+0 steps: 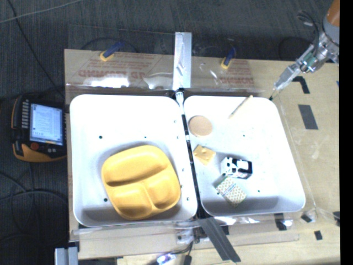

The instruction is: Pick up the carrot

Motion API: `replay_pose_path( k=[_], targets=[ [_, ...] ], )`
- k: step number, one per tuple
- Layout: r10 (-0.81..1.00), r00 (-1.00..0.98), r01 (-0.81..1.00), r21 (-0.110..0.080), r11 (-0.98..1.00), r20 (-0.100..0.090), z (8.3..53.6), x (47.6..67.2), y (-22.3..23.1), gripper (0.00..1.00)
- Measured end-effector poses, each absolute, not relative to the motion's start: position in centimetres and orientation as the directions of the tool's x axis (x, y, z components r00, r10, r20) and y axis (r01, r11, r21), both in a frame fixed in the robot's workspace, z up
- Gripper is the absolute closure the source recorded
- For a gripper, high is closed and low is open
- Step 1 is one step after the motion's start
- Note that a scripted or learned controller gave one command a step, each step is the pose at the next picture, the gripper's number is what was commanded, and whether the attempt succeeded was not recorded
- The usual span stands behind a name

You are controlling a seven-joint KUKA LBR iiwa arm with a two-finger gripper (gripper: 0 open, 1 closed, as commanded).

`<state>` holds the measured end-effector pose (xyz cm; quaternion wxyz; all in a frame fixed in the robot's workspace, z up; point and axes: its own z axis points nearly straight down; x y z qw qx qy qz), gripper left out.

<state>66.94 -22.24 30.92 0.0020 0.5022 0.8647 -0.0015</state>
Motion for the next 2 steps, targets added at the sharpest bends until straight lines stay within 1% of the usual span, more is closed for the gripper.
replay_pose_path(
  k=[2],
  targets=[
    [0.868,-0.496,0.868,-0.001,0.497,-0.013,32.91,67.11,-22.14,1.0]
  ],
)
